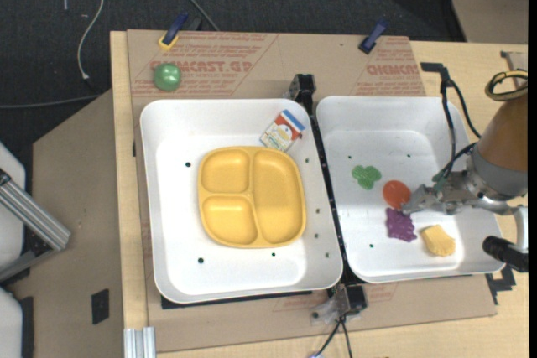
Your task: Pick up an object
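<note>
In the camera view, the arm (502,148) reaches in from the right over the right bin (377,109), its grey wrist ending in the gripper (419,199) low above the bin floor. Whether the jaws are spread or pressed together cannot be told from here: the tips merge into a dark blur just beside the toys, and nothing can be seen pinched between them.

Just left of the jaws, touching or nearly touching them, lies a red-orange round toy (396,194). Directly below the jaws and close to them sits a purple grape cluster (400,225), its top edge meeting the red toy. Below and to the right of the jaws, near but apart, rests a yellow chunk (438,241) resembling cheese. Up and to the left of the jaws, beyond the red toy, lies a small green leafy piece (366,175).

Well to the left of the jaws, the left bin (168,180) holds a yellow divided plate (252,197) with three compartments, and a small carton (282,131) leans near that bin's upper right corner. Far up and left of the jaws, outside both bins, a green ball (167,77) rests on the cardboard sheet (235,63), which two blue clamps (174,31) pin at its far edge.
</note>
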Controlling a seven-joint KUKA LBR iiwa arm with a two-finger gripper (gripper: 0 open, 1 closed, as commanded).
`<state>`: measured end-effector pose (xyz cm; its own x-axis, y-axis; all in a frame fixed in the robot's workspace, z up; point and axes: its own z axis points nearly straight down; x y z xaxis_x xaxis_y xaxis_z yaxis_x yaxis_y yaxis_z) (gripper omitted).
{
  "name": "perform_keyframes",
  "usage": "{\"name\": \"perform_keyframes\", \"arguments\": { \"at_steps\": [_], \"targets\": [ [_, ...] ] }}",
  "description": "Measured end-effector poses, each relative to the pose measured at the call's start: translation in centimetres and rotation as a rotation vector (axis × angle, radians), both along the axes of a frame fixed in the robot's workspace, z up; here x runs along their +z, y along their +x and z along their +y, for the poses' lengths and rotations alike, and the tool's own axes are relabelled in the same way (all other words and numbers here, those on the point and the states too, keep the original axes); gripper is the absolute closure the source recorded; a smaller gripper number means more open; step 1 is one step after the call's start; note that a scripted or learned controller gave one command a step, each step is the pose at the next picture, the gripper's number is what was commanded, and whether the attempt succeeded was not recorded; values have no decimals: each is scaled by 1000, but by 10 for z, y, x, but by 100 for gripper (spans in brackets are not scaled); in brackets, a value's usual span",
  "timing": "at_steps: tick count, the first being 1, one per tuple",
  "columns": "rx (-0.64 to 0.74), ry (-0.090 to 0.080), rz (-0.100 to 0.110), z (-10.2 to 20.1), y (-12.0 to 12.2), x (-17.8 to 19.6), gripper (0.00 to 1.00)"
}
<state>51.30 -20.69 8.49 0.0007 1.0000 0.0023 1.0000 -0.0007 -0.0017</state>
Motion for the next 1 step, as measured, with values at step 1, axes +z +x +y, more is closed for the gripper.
{"name": "perform_keyframes", "arguments": {
  "at_steps": [1],
  "targets": [
    [0,-1,-4,0,1,12,100]
  ]
}}
